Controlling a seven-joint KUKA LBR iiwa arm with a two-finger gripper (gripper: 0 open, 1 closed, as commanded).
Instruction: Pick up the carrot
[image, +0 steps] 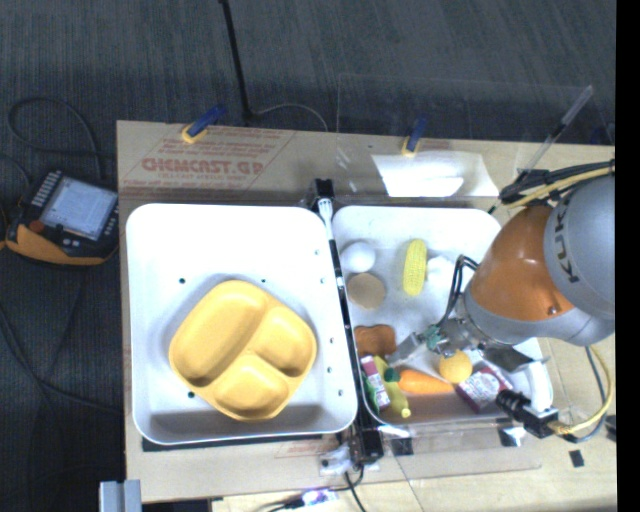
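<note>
In the right bin, carrot (beside lemon)

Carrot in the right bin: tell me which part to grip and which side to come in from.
Probably grip the carrot at its thicker middle, coming straight down from above. It lies flat, long axis across the right bin, so the fingers should close across its width. The gripper hovers just above it. A yellow ball crowds its far right end and a green-yellow item its left tip.
</note>
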